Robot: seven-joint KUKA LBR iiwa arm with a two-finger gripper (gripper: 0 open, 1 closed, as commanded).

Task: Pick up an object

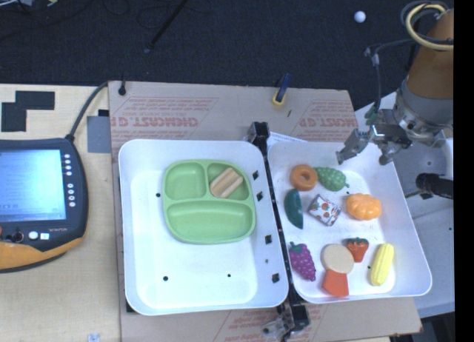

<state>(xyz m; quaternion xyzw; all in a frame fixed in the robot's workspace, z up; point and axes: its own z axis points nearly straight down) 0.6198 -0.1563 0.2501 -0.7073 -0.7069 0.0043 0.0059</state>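
The right bin [404, 207] holds several toy foods: a doughnut [303, 177], a green vegetable [330, 178], an orange fruit [363, 206], a small carton [324, 210], a dark green pepper [293, 208], purple grapes [302, 260], a strawberry [357, 249], a corn cob [382, 263], and a tan disc [338, 258] on an orange block [335, 284]. My gripper [368, 147] hangs above the bin's far right corner, open, with nothing between its fingers.
In the left bin [141, 259] sits a green divided tray [207, 218] with a tan bread piece [227, 181] in its upper right compartment. A teach pendant [37, 196] lies at the far left. A black divider [270, 215] runs between the bins.
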